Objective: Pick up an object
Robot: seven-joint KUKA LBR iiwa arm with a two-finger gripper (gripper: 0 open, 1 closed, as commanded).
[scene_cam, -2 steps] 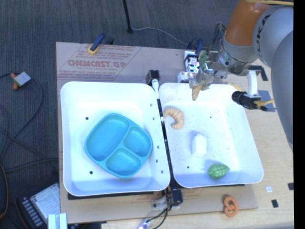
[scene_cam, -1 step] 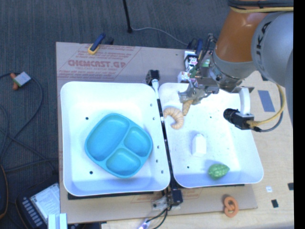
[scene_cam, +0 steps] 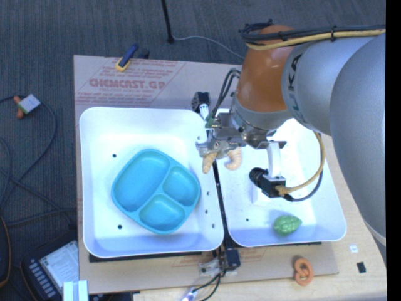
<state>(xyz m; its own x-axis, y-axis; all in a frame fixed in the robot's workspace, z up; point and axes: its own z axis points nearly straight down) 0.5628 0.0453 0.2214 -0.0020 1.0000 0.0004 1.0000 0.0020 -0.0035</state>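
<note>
Pretzel-like tan object, small and curved, sits right under the jaws at the inner edge of the right bin, just beside the divider between bins. Second tan bit hangs or lies just left of it, at the divider line; can't tell if same item or separate. Seems tucked at the finger ends, but contact not clear, so grasp not confirmed. Jaws state: cannot tell, hidden by the wrist body. Long axis of the tan object hard to read, roughly curling down and left. Green lumpy object lies well apart, toward the near right corner of the same bin, down-right from the jaws. Blue divided plate fills left bin, off to the left. Likely target judged as the tan piece, being nearest; straight below rather than sideways.
</note>
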